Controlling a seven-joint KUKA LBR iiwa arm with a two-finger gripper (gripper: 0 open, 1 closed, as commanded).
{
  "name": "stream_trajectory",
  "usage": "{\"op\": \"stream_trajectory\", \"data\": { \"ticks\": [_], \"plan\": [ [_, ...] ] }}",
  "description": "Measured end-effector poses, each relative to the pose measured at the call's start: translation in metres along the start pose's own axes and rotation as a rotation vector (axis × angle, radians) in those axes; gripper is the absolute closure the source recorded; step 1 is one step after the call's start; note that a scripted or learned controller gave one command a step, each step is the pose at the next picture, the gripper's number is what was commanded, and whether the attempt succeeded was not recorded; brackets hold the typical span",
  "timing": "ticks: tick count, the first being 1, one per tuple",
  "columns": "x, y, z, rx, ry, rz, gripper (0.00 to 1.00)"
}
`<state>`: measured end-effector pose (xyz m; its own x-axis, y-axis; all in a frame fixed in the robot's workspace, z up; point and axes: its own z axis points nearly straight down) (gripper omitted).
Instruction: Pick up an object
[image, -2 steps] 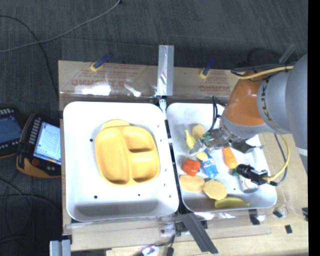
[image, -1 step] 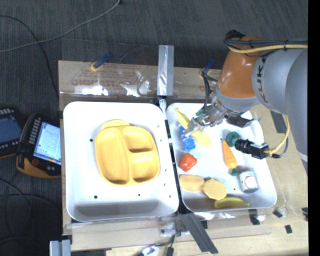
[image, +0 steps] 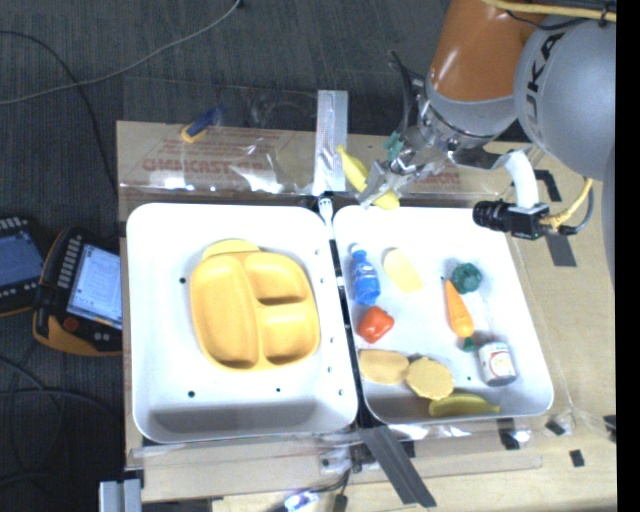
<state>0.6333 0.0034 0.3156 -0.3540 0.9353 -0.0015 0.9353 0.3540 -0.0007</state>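
In the left bin (image: 150, 240) a yellow divided tray (image: 255, 308) lies by itself, tilted so its long axis runs from about eleven to five o'clock. Across the centre wall, the right bin (image: 530, 330) holds the loose items: a small blue bottle (image: 362, 277) near its left wall, a red pepper-like piece (image: 375, 323) just below it, a pale yellow block (image: 402, 269) beside the bottle, two flat tan discs (image: 407, 371) toward the front with a banana (image: 462, 404) against the front rim, then a carrot (image: 459, 309) with a dark green piece (image: 465, 276) at its upper end, and a small can (image: 497, 362) near the right front corner. The gripper (image: 384, 189) hangs at the top left corner of the right bin, above its back rim, with something yellow (image: 354, 168) at its tip; whether that piece is pinched between the fingers or merely lies behind them cannot be told, nor can the fingers' spread. If nothing is held, the nearest candidates lie at roughly six o'clock from the gripper: the blue bottle and the pale yellow block, both just below it. The bottle's long axis runs nearly twelve to six, so a grasp would likely need to close across it from nine and three.
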Motion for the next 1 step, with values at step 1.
{"op": "stream_trajectory", "data": {
  "ticks": [1],
  "plan": [
    [0.0212, -0.0779, 0.0729, 0.003, 0.005, 0.189, 1.00]
  ]
}}
